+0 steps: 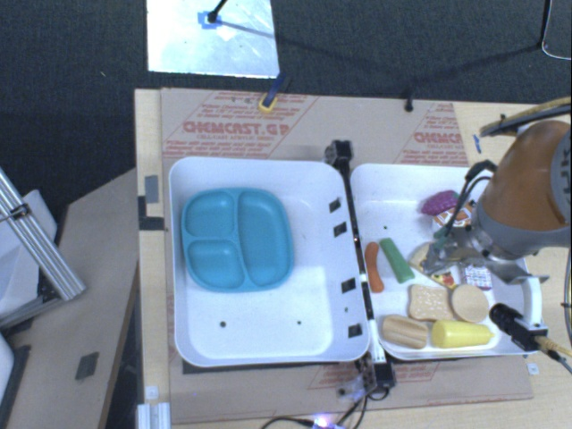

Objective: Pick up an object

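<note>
The right bin (393, 190) holds several toy foods. A green stick (394, 259) and an orange-red stick (374, 267) lie at its left. Along its front edge sit a tan bread roll (404, 332) and a yellow piece (462, 333), with a square cracker (429, 302) and a round cookie (470, 304) just behind them. A purple piece (441, 202) lies at the back. My gripper (443, 259) is low in the bin's middle right, over a pale round piece (419, 256) and just behind the cracker. The arm hides what lies under it.
The left bin (259, 329) holds a blue divided plate (238, 239) in its back half. A black-clipped divider (350, 248) runs between the two bins. Cardboard lies under both bins, and a silver sheet (211, 25) sits beyond the bench.
</note>
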Robot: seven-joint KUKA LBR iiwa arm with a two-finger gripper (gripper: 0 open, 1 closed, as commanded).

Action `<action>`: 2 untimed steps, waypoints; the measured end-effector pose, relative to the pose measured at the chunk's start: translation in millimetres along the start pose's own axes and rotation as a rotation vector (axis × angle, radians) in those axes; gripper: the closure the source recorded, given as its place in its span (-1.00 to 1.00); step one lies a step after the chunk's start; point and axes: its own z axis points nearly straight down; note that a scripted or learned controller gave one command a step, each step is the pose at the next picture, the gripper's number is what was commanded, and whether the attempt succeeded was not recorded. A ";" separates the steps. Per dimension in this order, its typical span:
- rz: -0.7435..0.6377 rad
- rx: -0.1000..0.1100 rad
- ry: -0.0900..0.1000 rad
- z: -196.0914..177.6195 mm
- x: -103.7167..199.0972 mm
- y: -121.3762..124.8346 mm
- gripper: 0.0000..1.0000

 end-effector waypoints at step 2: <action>-0.001 0.003 0.001 -61.8 8.7 3.1 1.00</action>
